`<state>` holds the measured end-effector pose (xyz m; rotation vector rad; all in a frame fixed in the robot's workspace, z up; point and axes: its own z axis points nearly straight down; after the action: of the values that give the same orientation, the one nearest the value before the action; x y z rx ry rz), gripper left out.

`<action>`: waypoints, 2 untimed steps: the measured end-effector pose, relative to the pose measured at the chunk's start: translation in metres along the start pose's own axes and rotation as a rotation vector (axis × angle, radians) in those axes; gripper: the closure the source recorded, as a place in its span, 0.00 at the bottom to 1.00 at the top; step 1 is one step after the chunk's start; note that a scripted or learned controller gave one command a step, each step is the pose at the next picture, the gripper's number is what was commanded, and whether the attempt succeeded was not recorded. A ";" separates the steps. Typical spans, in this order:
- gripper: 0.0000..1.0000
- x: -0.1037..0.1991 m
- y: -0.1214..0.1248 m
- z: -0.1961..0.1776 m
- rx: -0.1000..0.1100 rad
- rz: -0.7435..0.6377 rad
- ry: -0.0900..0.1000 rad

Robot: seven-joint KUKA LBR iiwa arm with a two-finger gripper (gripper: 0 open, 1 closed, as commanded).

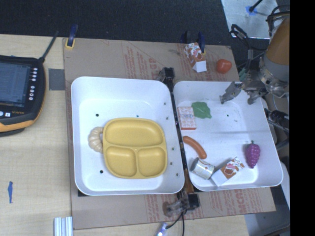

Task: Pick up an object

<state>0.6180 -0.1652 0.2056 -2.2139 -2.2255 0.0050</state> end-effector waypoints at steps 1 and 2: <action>0.00 0.046 -0.011 0.113 -0.003 0.001 -0.002; 0.00 0.043 0.039 0.113 -0.002 0.002 0.001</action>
<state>0.6564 -0.1221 0.0923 -2.2162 -2.2243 0.0021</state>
